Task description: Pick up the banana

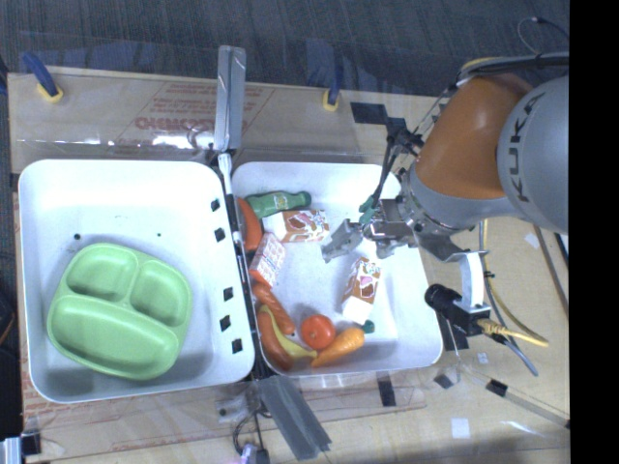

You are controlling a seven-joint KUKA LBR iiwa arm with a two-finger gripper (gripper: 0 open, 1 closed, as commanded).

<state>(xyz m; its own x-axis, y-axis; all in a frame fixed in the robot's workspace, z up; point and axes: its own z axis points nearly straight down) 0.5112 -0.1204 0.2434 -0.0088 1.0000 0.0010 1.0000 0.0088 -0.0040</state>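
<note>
1. Gripper sits over the middle of the right bin, arm reaching in from the right of the frame. Nothing visible between the fingers; how far apart they stand cannot be told from this slant.
2. Banana lies low in the right bin, at lower centre of the frame, tight to the bin's left wall. It is wedged: a tomato touches it on the right, a carrot lies just beyond, and a reddish sausage-like piece lies above it. Likely slid into this heap along the wall; a clean grasp looks awkward.
3. Gripper is well up and right of the banana, nearer a small carton than the target. Judged: approach not yet made.
4. Green bottle and printed packets lie along the bin's upper part, out of the way.
5. Left bin holds a green divided tray, in its lower left.
6. Writing: "KUKA" lettering partly legible on the arm at right. Red print on the board behind the bins, reversed, not readable. Packet labels too small to read.
</note>
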